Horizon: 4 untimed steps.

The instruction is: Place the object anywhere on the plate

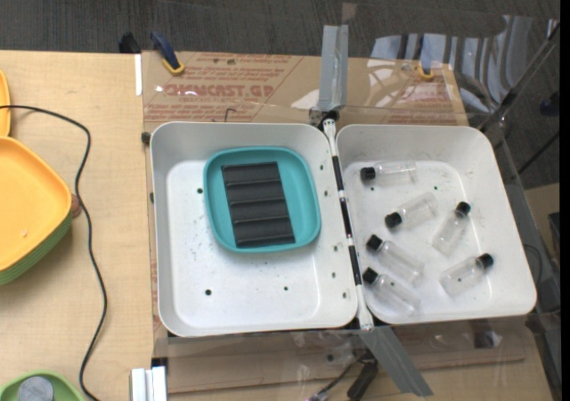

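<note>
A teal plate (305,203) lies in the left white bin (178,239), toward its back. On the plate rests a dark grey ribbed block (257,204) that covers most of its middle. In the right white bin (499,212) lie several clear plastic vials with black caps, among them one at the back (388,172), one in the middle (410,211) and one at the front right (466,273).
Stacked yellow and green dishes (27,212) sit at the left edge of the wooden bench, with a black cable (89,239) running past them. A cardboard sheet (240,83) and a blue-and-yellow clamp (166,51) lie behind the bins.
</note>
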Each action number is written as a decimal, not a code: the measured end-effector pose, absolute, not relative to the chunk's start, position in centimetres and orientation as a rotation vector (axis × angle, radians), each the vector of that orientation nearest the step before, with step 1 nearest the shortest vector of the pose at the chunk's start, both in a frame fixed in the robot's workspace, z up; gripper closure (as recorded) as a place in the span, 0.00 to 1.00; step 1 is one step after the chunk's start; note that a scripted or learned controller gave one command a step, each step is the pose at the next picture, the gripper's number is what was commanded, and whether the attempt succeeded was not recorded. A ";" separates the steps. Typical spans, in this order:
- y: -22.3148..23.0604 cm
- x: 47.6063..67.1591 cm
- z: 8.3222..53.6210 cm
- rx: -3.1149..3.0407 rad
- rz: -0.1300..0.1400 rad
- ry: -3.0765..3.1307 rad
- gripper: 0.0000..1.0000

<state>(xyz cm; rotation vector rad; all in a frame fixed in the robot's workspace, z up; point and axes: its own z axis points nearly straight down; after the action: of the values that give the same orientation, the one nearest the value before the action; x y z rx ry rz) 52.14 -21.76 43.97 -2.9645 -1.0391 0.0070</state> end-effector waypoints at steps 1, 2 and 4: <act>-22.1 52.5 44.0 -3.026 0.008 -0.846 0.00; -22.2 53.3 44.0 -3.071 0.007 -0.662 0.00; -22.3 54.7 44.0 -3.125 0.006 -0.318 0.00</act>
<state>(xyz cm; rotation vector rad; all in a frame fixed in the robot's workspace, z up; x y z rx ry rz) 54.69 -22.30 44.04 -3.1255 -0.3181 0.0058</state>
